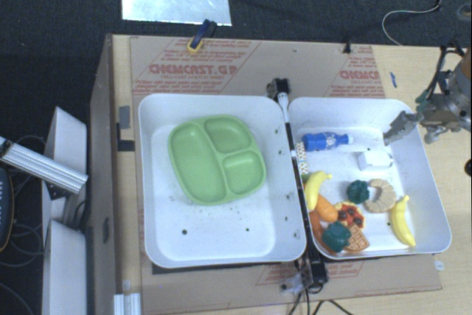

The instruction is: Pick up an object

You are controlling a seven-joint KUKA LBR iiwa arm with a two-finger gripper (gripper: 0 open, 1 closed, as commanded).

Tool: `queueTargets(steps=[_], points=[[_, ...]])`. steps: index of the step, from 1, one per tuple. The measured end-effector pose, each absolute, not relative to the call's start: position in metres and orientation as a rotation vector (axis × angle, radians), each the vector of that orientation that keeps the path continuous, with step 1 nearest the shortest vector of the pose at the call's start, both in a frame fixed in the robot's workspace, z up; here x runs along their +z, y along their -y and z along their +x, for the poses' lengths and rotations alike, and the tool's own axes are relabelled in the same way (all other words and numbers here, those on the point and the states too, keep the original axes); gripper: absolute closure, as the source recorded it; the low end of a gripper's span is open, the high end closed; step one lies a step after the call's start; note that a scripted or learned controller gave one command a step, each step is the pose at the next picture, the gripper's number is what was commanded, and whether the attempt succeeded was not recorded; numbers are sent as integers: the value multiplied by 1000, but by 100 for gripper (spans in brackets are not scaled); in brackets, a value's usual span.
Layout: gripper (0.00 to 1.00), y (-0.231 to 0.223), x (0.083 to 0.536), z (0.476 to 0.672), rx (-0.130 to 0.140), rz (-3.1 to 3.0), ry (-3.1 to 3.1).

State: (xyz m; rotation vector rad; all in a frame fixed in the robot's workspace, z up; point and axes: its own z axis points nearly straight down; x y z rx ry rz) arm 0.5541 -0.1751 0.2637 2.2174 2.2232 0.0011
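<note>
Hovering pincer (402, 125), spread wide, nothing betw. fingers, above right bin (435, 181); bottle (324, 140) prob. light, stiff, slippery; grip mid-body.

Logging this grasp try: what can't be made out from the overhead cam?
- Gripper: blurred, partly cut by the camera view's right edge; finger state unreadable.
- Dark green item on the waffle: too small to identify.
- Small white object: blends into the right bin; shape unclear.
</note>
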Motion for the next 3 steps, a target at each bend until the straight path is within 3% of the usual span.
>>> queueTargets(steps=[1,2,3], points=[[0,146,101,582,15,2206,-2214],[0,93,86,608,5,2214,-2224],[0,91,83,648,-11,2222,-2231]])
